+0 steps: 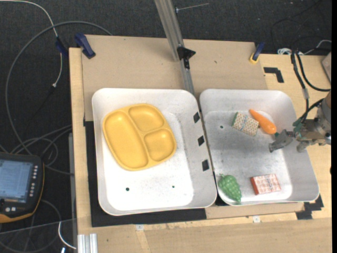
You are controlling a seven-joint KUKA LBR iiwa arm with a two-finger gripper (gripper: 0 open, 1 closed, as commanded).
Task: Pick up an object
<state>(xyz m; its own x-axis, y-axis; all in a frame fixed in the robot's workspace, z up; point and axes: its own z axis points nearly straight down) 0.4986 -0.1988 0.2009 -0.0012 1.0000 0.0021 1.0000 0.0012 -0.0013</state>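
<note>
Resting on a dark carpeted floor, the bench (158,51) is a pale wooden board with blue clamps at its back corners and black tape marks near its right edge. Loose cables trail across the floor on the left, where a handheld control pendant (18,184) with a lit screen lies. A slim metal pole (171,22) slants in from the top and ends between the two bins.

Both bins are shallow, white, rounded at the corners and finely speckled. The left bin (152,194) carries a yellow plastic tray (139,136) with three smooth compartments, lying towards its back left.

The right bin (242,101) bears four small things. An orange carrot-shaped toy (263,121) lies near the back, touching a checkered, cushion-like block (246,123) just to its left. A green, bumpy, rounded toy (229,187) sits in the front left corner against the rim, and a flat red packet (265,184) lies near the front, apart from it.

The end effector (280,141) reaches over the right bin from the right, just in front of the carrot toy, with nothing seen between its dark fingers; whether they are spread or closed cannot be told. The carrot toy and block stand nearest to it.
</note>
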